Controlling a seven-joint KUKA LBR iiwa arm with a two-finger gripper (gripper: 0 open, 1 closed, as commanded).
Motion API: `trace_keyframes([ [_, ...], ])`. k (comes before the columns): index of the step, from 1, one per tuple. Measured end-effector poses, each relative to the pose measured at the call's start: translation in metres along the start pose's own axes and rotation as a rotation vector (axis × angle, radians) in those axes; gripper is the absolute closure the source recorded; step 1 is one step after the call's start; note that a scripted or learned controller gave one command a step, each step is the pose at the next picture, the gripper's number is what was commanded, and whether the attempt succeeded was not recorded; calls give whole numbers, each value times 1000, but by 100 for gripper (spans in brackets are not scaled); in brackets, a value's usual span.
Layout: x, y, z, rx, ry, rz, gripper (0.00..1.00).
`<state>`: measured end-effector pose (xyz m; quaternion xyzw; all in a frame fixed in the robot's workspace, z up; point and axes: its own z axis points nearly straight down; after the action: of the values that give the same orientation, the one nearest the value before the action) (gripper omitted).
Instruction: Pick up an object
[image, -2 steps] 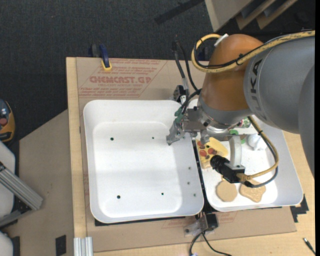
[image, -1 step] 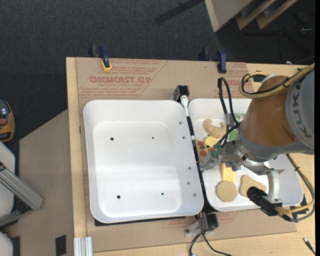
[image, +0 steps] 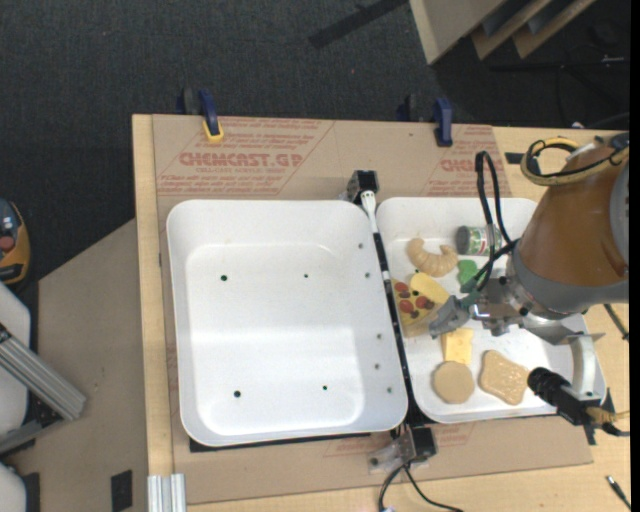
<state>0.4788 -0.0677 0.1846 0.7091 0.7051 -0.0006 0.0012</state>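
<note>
Toy foods (image: 455, 345) lie in the right bin (image: 520, 405), right of frame; the jaws (image: 447, 318) hover there, whether open cannot be told.

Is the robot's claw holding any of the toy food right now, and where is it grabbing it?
I can't tell. The gripper hangs low over the yellow cheese wedge in the right bin, but no food shows between its fingers.

My arm (image: 578, 225) shows a broad orange band above a grey wrist, black cables (image: 487, 200) looping alongside, and a dark grey metal gripper (image: 447, 316) at the tip.
</note>
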Motion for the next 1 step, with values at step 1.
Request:
trace_keyframes([
  [1, -36, -2, 88, 10, 3, 0, 0],
])
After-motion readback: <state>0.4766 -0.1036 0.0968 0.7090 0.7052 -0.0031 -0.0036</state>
